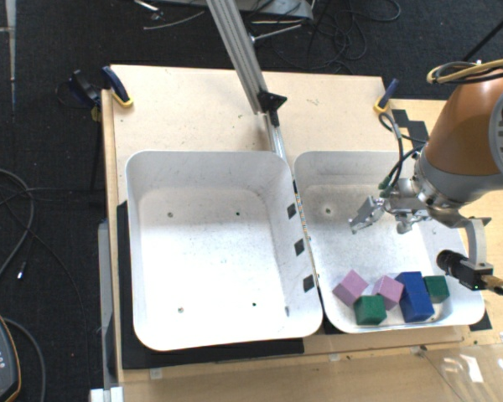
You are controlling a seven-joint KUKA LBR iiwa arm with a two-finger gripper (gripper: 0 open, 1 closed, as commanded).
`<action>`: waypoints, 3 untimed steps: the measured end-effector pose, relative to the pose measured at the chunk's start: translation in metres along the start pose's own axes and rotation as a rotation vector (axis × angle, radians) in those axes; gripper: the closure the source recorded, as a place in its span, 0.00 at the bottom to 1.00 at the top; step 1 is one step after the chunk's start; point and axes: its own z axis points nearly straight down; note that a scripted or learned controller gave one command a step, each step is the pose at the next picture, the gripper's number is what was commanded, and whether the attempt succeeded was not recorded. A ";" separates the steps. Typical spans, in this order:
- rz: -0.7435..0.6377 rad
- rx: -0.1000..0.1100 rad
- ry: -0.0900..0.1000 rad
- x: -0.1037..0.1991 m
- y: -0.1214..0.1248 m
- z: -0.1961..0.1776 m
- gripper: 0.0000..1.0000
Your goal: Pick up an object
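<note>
Now: my pincer (367,216) hangs spread, pinching nothing, mid right bin (335,170). Blocks (391,296) cluster at its near edge. Step: approach. Next: shift toward the near edge, drop over one block.

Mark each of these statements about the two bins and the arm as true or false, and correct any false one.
1. The blocks lie in the right bin. True.
2. The blue block sits in the left bin. False: it lies in the right bin, near its front edge.
3. The gripper is above the right bin, apart from the blocks. True.
4. The gripper holds a pink block. False: that block lies on the bin floor.
5. A green block lies beside the pink block. True.
</note>
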 end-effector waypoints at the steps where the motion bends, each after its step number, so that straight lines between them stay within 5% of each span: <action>1: 0.004 -0.002 -0.002 -0.063 0.010 0.110 0.00; 2: 0.001 -0.003 -0.001 -0.061 0.011 0.098 1.00; 3: 0.002 -0.003 -0.001 -0.061 0.011 0.098 0.00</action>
